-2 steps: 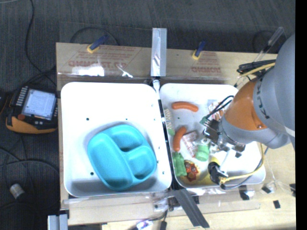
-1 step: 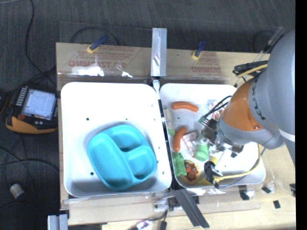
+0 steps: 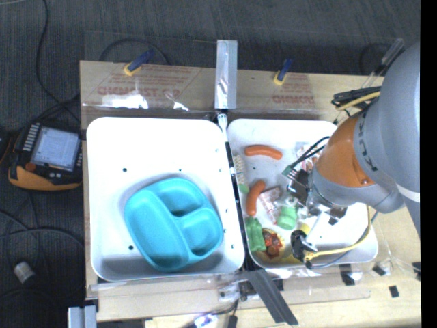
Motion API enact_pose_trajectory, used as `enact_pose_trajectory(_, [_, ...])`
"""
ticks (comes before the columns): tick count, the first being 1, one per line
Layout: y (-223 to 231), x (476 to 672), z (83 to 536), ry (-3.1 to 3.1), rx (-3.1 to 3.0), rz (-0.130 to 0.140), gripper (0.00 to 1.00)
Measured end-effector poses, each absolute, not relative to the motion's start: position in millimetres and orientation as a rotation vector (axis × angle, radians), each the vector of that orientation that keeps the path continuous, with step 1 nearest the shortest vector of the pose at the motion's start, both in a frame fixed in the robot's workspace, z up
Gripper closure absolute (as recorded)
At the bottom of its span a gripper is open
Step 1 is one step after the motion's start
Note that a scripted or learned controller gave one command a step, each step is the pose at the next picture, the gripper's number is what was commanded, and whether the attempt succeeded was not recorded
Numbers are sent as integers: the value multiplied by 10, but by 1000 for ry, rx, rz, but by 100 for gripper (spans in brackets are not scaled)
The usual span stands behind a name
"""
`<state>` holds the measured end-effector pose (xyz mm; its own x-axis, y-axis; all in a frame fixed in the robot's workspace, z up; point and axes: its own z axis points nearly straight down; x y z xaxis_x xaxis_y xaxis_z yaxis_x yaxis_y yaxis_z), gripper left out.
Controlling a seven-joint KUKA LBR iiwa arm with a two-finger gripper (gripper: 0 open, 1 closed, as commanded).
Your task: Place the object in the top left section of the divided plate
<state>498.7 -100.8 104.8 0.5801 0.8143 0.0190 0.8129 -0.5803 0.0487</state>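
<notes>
Jaws [image 3: 295, 203]: low over the right bin's [image 3: 355, 248] toy food; open or closed, I cannot tell.
Plate [image 3: 174, 221]: blue, in the left bin [image 3: 109, 149], nothing in its sections.
Object: probably the green piece [image 3: 287, 217] just beside my jaws.
Risk: the food [image 3: 270, 214] lies crowded, so I could pinch two pieces or none.
Writing: red print on the table's back board [image 3: 140, 86], too faint to read.
</notes>
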Motion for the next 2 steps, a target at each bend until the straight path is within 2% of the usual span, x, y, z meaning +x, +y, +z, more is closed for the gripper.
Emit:
enact_pose_trajectory(1, [-1029, 4989, 1050, 1478, 2734, 59, 100])
enact_pose_trajectory(2, [-678, 5153, 1837, 1591, 2710, -15, 100])
